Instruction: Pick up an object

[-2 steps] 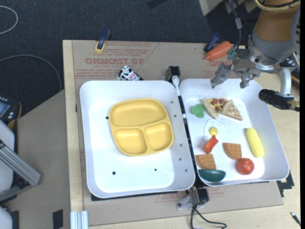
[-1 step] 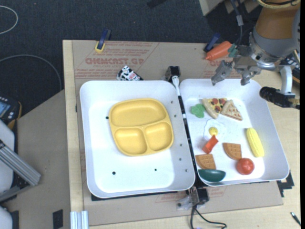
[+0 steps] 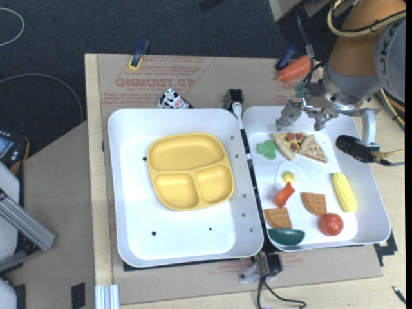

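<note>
My gripper (image 3: 302, 120) hangs over the back of the right bin (image 3: 373, 211), with its two fingers spread open and nothing between them. Just below the fingertips lie two pizza slices, one (image 3: 289, 142) beside the other (image 3: 313, 149). A green leafy piece (image 3: 267, 149) rests to their left. Further forward in the same bin are a fried egg (image 3: 287, 174), an orange-red carrot piece (image 3: 285, 193), two waffles (image 3: 314, 203) (image 3: 278, 217), a yellow corn cob (image 3: 344, 192), a red tomato (image 3: 331, 224) and a dark green bowl-like piece (image 3: 286, 237).
A yellow divided plate (image 3: 191, 170) sits in the left bin (image 3: 129, 224). Clamps stand at the back of the bench: yellow and blue (image 3: 137, 55), orange (image 3: 295, 68). A black and white item (image 3: 172, 99) lies behind the left bin.
</note>
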`<state>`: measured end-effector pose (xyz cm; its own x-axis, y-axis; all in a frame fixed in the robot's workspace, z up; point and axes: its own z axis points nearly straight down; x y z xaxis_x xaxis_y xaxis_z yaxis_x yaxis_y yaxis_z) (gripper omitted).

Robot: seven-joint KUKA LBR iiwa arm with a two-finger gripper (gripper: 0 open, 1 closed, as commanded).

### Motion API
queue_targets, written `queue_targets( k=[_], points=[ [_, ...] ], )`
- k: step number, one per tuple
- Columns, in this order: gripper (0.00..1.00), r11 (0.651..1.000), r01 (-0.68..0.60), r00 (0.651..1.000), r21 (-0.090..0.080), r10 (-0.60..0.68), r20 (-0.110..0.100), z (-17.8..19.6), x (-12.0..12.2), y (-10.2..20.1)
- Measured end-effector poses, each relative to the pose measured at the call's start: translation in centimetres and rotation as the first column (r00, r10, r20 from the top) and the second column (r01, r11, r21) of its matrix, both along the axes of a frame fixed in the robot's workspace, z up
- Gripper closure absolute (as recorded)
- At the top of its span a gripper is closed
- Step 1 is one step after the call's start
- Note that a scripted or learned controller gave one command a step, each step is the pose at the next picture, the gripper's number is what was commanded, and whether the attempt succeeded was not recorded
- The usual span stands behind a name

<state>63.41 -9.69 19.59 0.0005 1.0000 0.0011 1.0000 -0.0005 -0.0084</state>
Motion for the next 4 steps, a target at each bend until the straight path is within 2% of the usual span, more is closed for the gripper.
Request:
queue_targets(
  k=[1, 2, 3, 4],
  points=[
    [0.0, 1.0, -0.001, 1.0, 0.0, 0.001, 0.001, -5.1, 0.9, 0.1],
    [0.0, 1.0, -0.001, 1.0, 0.0, 0.001, 0.003, -10.4, 0.8, 0.2],
    [1.0, 1.0, 0.0, 1.0, -0.002, 0.0, 0.011, -9.0, 1.0, 0.2],
    [1.0, 1.0, -0.002, 1.0, -0.003, 0.002, 0.018, -2.6, 1.6, 0.1]
  ],
)
